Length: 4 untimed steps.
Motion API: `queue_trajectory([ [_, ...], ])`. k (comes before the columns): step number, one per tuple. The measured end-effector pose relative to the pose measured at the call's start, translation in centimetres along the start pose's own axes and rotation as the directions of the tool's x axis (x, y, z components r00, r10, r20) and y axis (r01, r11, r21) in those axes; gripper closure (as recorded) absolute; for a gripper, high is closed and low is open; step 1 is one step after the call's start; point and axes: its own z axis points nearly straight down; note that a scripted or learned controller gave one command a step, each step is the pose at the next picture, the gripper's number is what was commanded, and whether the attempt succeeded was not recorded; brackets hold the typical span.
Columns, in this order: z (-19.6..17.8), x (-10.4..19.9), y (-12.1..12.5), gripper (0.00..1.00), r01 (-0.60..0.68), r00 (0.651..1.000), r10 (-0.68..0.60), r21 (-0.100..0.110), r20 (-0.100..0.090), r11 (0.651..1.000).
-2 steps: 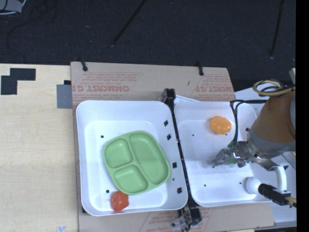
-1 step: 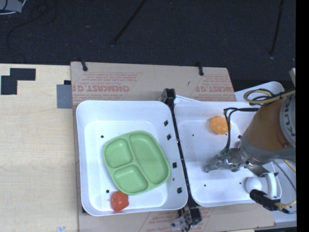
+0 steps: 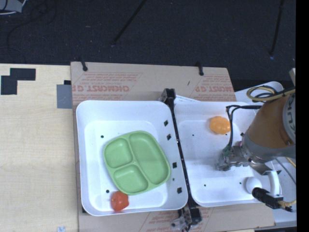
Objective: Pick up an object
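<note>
On my feed the gripper point(image 3: 228, 159) sits low in the right bin point(image 3: 203, 192), near its middle, hanging from the grey arm with its orange band point(image 3: 270, 124). I cannot tell how it is set; it is too small and dark against the bin floor.

The nearest pickable thing is an orange rounded object point(image 3: 219, 125), smooth, slightly lumpy, yellow-orange, lying toward the far side of the right bin, apart from the gripper.

In the left bin point(image 3: 91, 129) a light green divided plate point(image 3: 136, 162) with three compartments lies tilted at the centre. A small red-orange object point(image 3: 119, 201) rests just beside its near edge, by the bin's front wall.
</note>
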Motion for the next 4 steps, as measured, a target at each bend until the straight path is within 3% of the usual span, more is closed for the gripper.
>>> queue_trajectory([
  [3, -16.1, -0.9, -0.3, 1.00, 0.007, 1.000, -0.007, -0.004, 0.002, 1.000],
  [4, -15.2, 4.5, 1.1, 1.00, 0.011, 1.000, -0.011, 0.003, -0.002, 1.000],
])
